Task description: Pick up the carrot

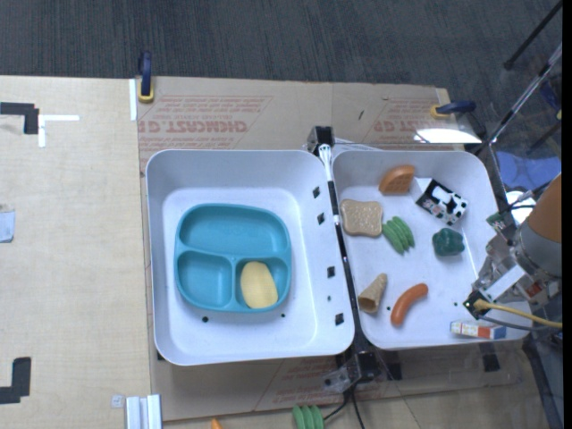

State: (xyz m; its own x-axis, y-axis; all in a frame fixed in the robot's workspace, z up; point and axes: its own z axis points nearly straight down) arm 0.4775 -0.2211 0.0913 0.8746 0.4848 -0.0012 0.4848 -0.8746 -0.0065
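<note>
The small orange tapered carrot (409, 303) lies loose at six o'clock in the right shallow white bin (478, 179), scattered among six other toy foods, seemingly for picking; the tool (493, 286) hovers at the bin's four o'clock rim; its opening I cannot tell; the left bin (161, 239) holds one blue tray (234, 222).

Open white floor around the carrot (408, 302), cone (373, 291) just left, tube (477, 331) lower right.

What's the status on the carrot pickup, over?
Gripper at right bin's near right corner, holding nothing seen. Carrot lies free on the right bin floor, left of gripper. Cone beside it; path looks open.
</note>
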